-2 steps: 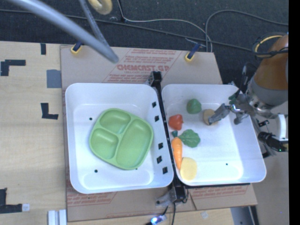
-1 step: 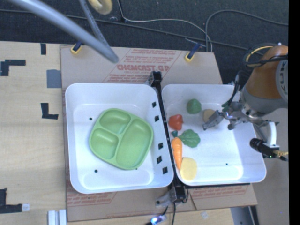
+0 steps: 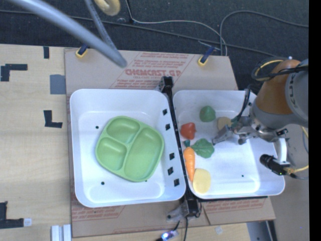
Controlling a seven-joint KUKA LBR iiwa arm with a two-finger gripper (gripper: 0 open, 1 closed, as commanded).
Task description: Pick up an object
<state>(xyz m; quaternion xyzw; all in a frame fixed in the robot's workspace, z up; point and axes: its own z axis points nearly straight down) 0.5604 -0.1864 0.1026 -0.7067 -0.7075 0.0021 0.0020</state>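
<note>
pale wood bench [image 3: 30,149] with black angular marks near its left edge. brown cardboard sheet [image 3: 150,67] with red print lying on the bench under two white bins [image 3: 80,134], yellow clamps [image 3: 82,50] at the sheet's far corners. dark carpet [image 3: 200,4] beyond the bench's far edge, crossed by thin cables [image 3: 235,15]. grey pole [image 3: 55,14] slanting in from the upper left. even light.

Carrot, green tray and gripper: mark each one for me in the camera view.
Carrot [image 3: 189,163]: camera view, middle of its orange body, right bin's left edge.
Green tray [image 3: 130,148]: camera view, central divider between compartments, left bin.
Gripper [image 3: 221,136]: camera view, at the fingertips, over the right bin.
</note>
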